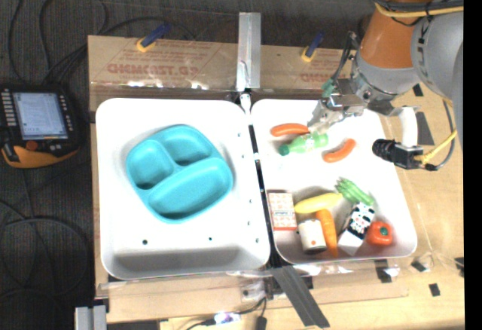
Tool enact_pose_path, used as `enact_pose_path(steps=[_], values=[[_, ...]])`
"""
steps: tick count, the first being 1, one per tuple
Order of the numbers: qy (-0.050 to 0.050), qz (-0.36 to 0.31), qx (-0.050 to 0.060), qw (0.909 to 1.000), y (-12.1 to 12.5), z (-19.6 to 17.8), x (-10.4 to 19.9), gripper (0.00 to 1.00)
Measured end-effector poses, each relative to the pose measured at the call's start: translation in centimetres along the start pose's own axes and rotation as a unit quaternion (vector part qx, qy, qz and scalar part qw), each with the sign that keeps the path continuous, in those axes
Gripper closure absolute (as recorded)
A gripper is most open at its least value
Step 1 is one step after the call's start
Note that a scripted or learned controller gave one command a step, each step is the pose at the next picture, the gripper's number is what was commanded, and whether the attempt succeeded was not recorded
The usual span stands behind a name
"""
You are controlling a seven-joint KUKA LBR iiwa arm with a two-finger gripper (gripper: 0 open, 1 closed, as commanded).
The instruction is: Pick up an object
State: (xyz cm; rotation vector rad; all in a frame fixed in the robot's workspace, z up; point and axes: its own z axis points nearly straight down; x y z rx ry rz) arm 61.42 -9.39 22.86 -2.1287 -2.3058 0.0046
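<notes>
The gripper point(325, 119) hangs over the far end of the right bin point(399, 193), its tip just above the green bottle point(303, 144), which lies on its side between an orange sausage point(289, 129) and a second sausage point(339, 149). From this angle it is not clear how wide the gripper stands, nor whether it touches the bottle; nothing can be seen held in it.

The bottle looks like a small plastic toy: probably light, stiff and smooth, so it may roll or slip if pinched off centre. Taking it across the middle of its body, at right angles to its length, seems the safest hold. The near sausage lies close beside it and could get in the way.

More toys sit piled at the bin's near end. The left bin point(113, 170) holds a blue tray point(178, 170).
</notes>
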Motion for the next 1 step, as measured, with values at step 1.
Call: enact_pose_path(steps=[1], values=[[0.0,0.093,0.002,0.9957,-7.13,1.91,6.94,1.0]])
